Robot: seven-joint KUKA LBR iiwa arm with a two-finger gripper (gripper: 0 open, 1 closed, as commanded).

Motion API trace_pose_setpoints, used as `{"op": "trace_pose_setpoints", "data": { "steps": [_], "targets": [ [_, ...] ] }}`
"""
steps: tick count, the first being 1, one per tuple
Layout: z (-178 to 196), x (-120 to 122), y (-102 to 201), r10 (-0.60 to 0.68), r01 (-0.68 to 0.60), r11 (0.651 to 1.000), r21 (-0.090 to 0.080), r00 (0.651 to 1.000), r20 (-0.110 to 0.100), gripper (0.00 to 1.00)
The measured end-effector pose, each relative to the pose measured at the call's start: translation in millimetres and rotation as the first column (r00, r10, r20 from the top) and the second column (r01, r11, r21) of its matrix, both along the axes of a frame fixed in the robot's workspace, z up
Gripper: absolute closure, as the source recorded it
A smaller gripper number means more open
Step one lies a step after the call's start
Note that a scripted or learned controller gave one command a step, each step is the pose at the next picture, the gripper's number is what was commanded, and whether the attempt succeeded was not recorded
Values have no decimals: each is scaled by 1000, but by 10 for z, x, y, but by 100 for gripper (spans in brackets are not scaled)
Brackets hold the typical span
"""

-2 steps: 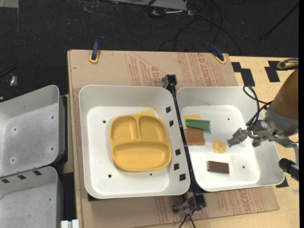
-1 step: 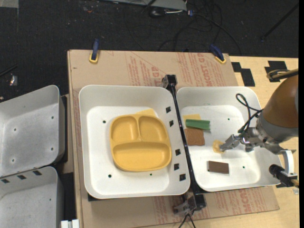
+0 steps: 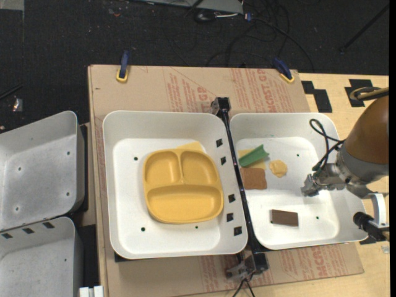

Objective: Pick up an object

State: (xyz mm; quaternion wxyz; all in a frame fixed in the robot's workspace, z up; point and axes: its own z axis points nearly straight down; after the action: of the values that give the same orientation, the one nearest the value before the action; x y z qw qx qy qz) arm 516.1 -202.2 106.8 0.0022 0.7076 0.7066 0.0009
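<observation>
The pincer hangs over the right part of the right bin, close to that bin's right wall, and it is too small and too dark here to tell how far it is open; nothing is seen between its tips. Behind it the grey wrist and the orange band of the arm come in from the right edge of the desk. To the left of the pincer, a little apart from it, lies a small yellow piece. Further left, near the wall shared by the two bins, a green piece rests tilted, and just under it, touching or almost touching, lies a brown square piece. Toward the front edge of the same bin, below the pincer and to its left, lies a dark brown block, well apart from the others. The left bin carries a yellow divided tray in its middle. Two clamps with yellow tips sit at the back edge of the desk.
</observation>
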Motion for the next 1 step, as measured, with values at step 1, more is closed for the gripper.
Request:
{"op": "trace_pose_setpoints", "data": {
  "steps": [1],
  "targets": [
    [634, 35, -18, 4, -4, 1000, -1, 1000, 1, 100]
  ]
}}
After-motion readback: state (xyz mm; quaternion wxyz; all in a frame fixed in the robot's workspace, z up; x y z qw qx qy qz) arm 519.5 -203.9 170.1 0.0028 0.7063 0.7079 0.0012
